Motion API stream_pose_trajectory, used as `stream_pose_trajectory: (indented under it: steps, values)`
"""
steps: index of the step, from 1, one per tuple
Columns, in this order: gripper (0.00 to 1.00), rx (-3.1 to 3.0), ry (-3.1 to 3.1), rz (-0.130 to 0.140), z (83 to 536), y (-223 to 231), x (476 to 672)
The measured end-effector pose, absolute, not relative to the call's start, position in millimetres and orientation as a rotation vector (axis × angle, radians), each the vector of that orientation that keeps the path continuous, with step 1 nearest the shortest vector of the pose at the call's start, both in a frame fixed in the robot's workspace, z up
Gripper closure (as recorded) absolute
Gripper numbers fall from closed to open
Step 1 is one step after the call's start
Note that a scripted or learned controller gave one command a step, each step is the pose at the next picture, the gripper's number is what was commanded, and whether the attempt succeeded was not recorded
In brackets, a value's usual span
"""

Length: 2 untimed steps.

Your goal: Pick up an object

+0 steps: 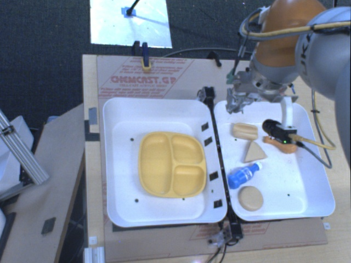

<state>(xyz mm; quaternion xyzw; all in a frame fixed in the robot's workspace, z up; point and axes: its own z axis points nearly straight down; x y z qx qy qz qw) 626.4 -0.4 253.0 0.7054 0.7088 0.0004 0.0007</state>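
My gripper (236, 105) hangs over the far left corner of the right bin (312, 201), just beyond a tan rounded block (244, 131). Nearer the camera in that bin lie a tan wedge (254, 152), a small blue bottle (243, 175) on its side, and a round tan disc (251, 198). Nothing shows in the gripper. The grey arm with its orange band (288, 23) reaches in from the upper right.
The left bin (118, 201) holds a yellow divided plate (171, 164). A black divider strip (214, 152) runs between the two bins. A blue clamp (145, 55) sits on the cardboard behind the bins.
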Motion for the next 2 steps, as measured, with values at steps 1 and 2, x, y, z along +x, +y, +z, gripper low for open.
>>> stream_pose_trajectory:
  steps: [1,2]
  values:
    - [1.00,2.217,2.226,0.000,240.7,47.6,608.1]
    - [1.00,2.214,2.227,0.003,240.4,98.8,607.9]
